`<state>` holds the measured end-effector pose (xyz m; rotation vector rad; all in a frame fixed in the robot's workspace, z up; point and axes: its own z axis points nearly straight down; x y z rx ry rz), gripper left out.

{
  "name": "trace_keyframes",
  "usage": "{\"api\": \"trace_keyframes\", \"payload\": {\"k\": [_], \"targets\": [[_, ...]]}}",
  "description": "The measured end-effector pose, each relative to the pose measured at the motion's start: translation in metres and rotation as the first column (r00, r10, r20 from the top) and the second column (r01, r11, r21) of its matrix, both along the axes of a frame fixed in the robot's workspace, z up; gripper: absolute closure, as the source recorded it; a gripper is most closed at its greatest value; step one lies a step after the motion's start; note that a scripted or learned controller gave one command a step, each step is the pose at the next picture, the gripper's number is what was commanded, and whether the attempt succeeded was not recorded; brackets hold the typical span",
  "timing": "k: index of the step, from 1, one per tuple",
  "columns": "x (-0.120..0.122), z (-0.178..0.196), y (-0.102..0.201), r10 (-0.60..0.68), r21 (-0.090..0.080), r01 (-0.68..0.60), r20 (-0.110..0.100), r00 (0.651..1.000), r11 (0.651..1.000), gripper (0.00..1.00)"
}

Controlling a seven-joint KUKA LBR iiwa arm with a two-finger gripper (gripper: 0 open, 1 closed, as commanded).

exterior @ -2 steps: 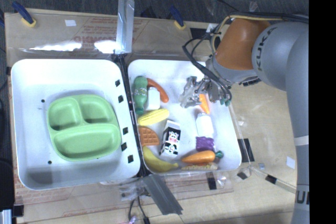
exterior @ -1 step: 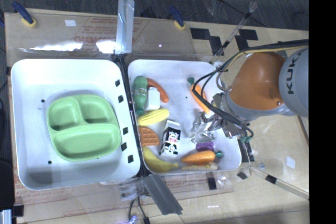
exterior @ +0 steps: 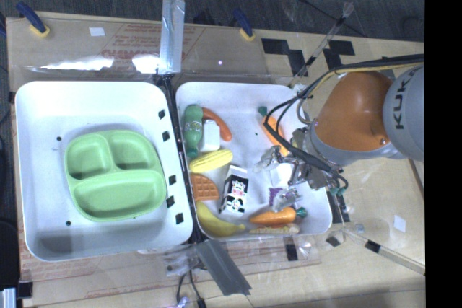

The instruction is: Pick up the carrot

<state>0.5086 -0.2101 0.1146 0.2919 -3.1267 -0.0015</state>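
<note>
The orange carrot [exterior: 273, 216] with a green top lies flat along the right bin's [exterior: 245, 94] near wall.

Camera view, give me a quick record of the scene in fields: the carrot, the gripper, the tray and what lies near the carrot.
carrot: lying flat at the near edge of the right bin
gripper: above the right bin, just over the carrot
tray: green, in the left bin
near carrot: banana, milk carton
</note>
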Motion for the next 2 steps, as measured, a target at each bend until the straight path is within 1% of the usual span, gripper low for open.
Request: {"api": "trace_keyframes", "payload": {"k": [1, 2], "targets": [[0.116, -0.001, 0.002, 0.034, -0.001, -0.034, 0.005, 0.999, 0.999, 0.0], [0.118, 0.011, 0.002, 0.037, -0.003, -0.037, 0.01, 0.999, 0.999, 1.0]]}}
